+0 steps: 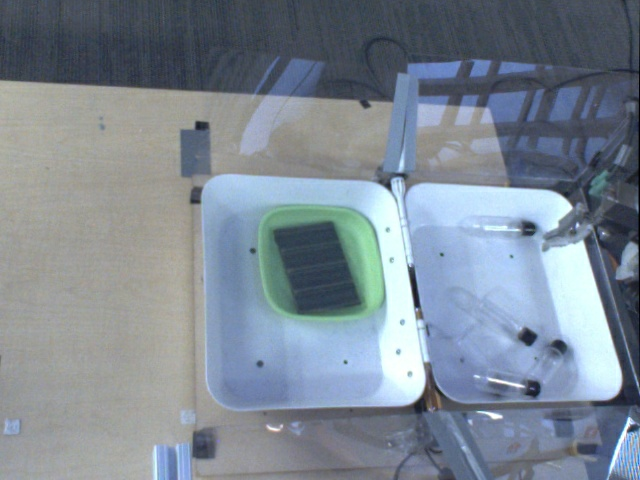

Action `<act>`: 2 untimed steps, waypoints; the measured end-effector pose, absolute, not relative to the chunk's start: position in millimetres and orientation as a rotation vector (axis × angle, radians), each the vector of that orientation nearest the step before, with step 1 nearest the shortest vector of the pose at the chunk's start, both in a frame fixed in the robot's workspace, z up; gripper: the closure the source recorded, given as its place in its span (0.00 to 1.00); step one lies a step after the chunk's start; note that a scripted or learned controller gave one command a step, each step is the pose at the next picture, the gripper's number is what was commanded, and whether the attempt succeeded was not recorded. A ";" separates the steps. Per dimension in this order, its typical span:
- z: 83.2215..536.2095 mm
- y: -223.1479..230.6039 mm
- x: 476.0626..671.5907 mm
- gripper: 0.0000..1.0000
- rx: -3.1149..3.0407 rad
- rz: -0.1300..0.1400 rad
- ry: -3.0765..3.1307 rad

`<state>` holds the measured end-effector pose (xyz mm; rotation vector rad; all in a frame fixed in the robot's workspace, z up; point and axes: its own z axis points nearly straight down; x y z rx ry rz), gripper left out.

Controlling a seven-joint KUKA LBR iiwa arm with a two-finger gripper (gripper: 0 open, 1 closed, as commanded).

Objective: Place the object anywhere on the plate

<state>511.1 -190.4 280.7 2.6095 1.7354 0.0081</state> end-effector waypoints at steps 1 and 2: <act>305.1 -199.2 489.3 0.00 2.407 0.007 2.003; 358.6 -197.6 489.1 0.00 2.148 0.007 2.276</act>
